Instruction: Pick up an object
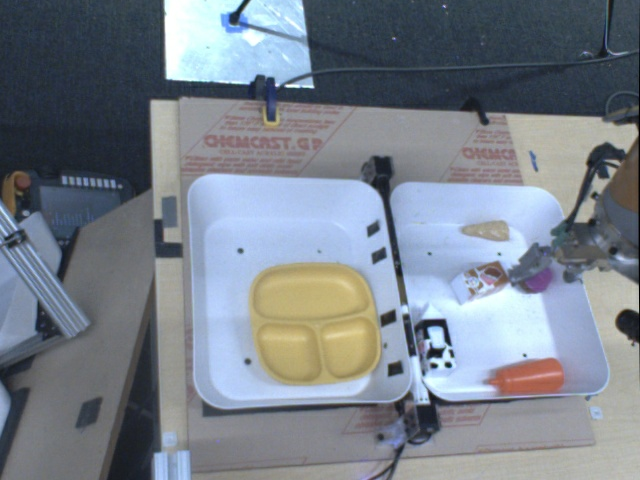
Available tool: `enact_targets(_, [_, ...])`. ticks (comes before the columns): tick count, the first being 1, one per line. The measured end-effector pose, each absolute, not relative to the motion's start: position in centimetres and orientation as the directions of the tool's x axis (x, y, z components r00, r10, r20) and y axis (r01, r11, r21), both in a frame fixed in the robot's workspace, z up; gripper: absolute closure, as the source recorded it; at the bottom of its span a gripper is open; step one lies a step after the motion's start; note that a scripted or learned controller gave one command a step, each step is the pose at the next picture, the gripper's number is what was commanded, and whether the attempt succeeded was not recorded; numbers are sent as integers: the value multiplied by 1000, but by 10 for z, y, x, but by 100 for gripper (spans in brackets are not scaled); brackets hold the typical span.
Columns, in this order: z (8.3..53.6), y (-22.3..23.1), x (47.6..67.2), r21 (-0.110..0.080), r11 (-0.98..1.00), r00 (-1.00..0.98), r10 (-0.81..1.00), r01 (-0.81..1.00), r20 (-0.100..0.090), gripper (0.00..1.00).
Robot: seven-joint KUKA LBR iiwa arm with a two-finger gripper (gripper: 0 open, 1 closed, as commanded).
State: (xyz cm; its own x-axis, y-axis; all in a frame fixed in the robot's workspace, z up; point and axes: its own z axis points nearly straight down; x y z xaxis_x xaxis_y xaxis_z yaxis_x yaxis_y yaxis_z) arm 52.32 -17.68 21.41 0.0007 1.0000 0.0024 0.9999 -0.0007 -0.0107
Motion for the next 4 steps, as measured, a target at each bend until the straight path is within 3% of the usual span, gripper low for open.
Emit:
enact_targets(1, [220, -176, 526, 1, 3, -3, 1000, 1000, 0, 0])
enact_targets(4, [83, -175, 525, -1, 1, -1, 1000, 1000, 1, 0])
